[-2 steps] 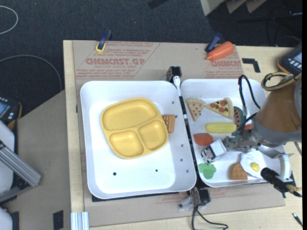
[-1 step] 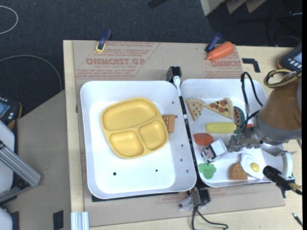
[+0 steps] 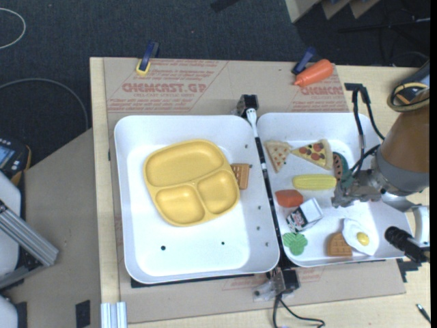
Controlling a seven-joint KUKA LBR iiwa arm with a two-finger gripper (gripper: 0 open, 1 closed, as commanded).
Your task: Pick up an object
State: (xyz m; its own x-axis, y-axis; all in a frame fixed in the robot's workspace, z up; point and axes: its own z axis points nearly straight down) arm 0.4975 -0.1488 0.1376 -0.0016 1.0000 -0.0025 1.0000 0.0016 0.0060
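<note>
Reaching in from the right, the grey arm (image 3: 403, 149) with its orange band places the gripper (image 3: 343, 195) low over the right bin (image 3: 355, 125), near that bin's middle right; the tool appears dark and small against the bin floor, and how wide it stands cannot be told, nor is any object seen between its parts. The right bin holds the loose play-food items: a pizza slice (image 3: 313, 152) and a tan triangular wedge (image 3: 276, 155) lie toward the far side, a corn cob (image 3: 314, 182) lies just left of the gripper, and a dark green item (image 3: 339, 164) sits beside the corn's right end, partly hidden by the tool. Nearer the camera lie a red piece (image 3: 289, 198), a small black-and-white packet (image 3: 304, 214), a green leafy piece (image 3: 295, 242), a brown toast-like piece (image 3: 337, 244) and a fried egg (image 3: 360, 237), the egg just below the gripper. The left bin (image 3: 136, 135) bears a yellow divided plate (image 3: 191, 182) with three compartments, and a small orange-brown block (image 3: 240, 175) touches the plate's right edge. An orange carrot-shaped object (image 3: 314, 72) rests outside the bins on the cardboard sheet (image 3: 205, 80) at the far right.
</note>
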